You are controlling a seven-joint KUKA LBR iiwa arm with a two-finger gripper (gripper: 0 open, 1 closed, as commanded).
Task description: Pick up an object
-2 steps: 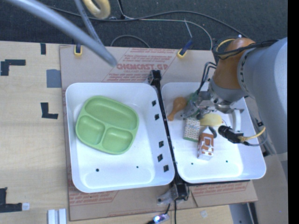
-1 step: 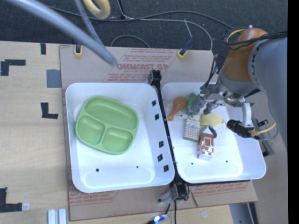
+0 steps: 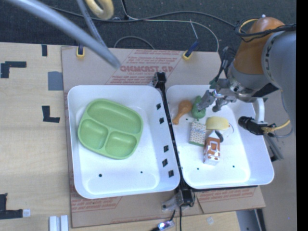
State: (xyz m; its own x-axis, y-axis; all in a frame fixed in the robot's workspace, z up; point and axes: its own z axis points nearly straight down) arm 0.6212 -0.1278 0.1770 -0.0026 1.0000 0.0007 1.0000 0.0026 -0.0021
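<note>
My gripper (image 3: 212,101) hangs low over the back of the right bin (image 3: 250,170), right beside a green object (image 3: 198,108) and just above a yellow object (image 3: 217,123). An orange chicken-leg-shaped toy (image 3: 181,110) lies to the left of the green one. Below them lie a patterned greenish sponge-like block (image 3: 196,133) and an orange and white carton (image 3: 212,148). Nothing shows between the fingers.
The left bin (image 3: 91,177) holds a green divided plate (image 3: 110,128). A black divider (image 3: 166,129) runs between the two bins. The front half of the right bin is bare white floor.
</note>
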